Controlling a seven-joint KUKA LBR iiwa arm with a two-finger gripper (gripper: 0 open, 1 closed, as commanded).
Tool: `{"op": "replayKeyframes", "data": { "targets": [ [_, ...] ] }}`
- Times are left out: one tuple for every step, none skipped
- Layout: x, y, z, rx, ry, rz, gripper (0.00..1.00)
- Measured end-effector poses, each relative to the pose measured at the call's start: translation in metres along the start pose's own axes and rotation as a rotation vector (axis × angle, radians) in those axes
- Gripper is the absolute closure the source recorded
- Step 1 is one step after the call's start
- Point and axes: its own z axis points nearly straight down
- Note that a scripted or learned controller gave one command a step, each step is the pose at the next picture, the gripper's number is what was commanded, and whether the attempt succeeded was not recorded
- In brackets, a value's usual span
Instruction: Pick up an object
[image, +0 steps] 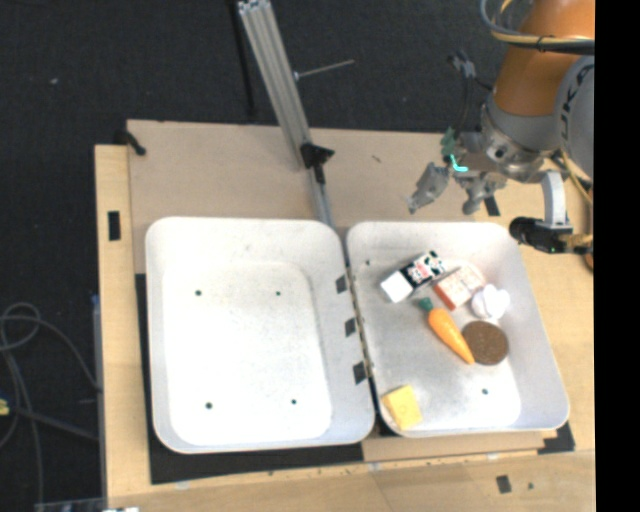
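Note:
My gripper (452, 194) hangs above the far edge of the right bin (530, 400), its two fingers spread open with nothing between them. Below it in that bin lie a white block (396, 288), a black-and-white patterned piece (425, 269), a red-and-white box (458, 286), a white rounded object (490, 301), an orange carrot (451, 334), a brown disc (487, 342) and a yellow block (402, 406) near the front left corner.
The left bin (240, 335) sits beside the right one, with clips along the shared edge. A slanted metal rail (285, 100) rises behind the bins. The wooden bench (220, 170) borders both bins.

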Motion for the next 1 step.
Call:
{"op": "replayKeyframes", "data": {
  "targets": [
    [0.0039, -0.0017, 0.0618, 0.006, 0.0, 0.001, 0.0]
  ]
}}
